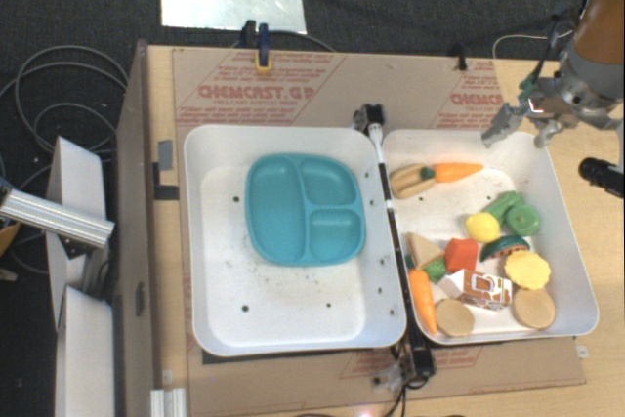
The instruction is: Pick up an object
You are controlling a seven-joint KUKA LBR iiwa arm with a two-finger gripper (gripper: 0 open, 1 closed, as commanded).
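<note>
Even bright overhead light; soft shadows; slightly grainy.

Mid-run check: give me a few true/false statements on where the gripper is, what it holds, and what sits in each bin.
1. The gripper is above the right bin's far rim. True.
2. A carrot is held between the gripper's fingers. False: the fingers are spread with nothing between them, and the carrot lies in the right bin.
3. The teal divided plate sits in the left bin. True.
4. The toy foods are in the left bin. False: they are clustered in the right bin.
5. The yellow lemon lies on the teal plate. False: it rests among the toys in the right bin.
</note>
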